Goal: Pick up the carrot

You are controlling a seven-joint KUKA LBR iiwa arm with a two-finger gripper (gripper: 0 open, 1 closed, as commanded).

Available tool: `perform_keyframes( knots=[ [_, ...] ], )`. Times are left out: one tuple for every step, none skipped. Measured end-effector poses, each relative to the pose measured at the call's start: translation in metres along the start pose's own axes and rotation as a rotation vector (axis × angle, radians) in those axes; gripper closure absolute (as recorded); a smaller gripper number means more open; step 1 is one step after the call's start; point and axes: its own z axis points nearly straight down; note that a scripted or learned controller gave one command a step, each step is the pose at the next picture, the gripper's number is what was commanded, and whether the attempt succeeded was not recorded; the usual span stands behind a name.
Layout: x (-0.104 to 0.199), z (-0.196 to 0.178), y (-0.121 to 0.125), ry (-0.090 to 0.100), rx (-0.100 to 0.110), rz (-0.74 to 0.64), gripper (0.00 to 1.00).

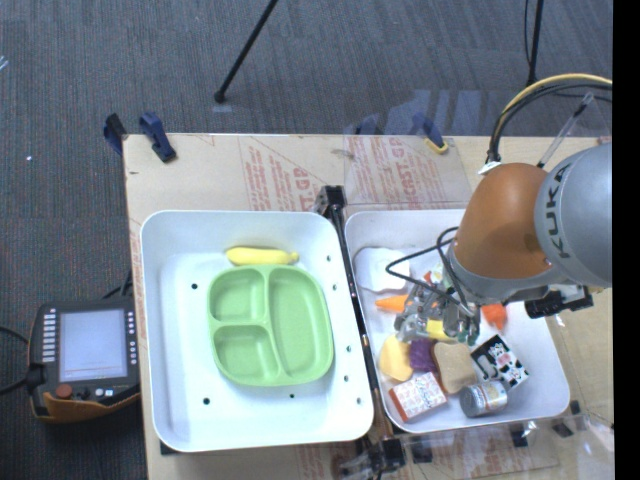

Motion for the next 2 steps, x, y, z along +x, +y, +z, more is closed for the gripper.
perform_keyframes(
  knots=[
    [0.069, -0.091, 0.101, 0.0, -0.003, 0.098, 1.0],
    [0.102, -0.13, 0.119, 0.003, 0.001, 0.055, 1.0]
  ],
)
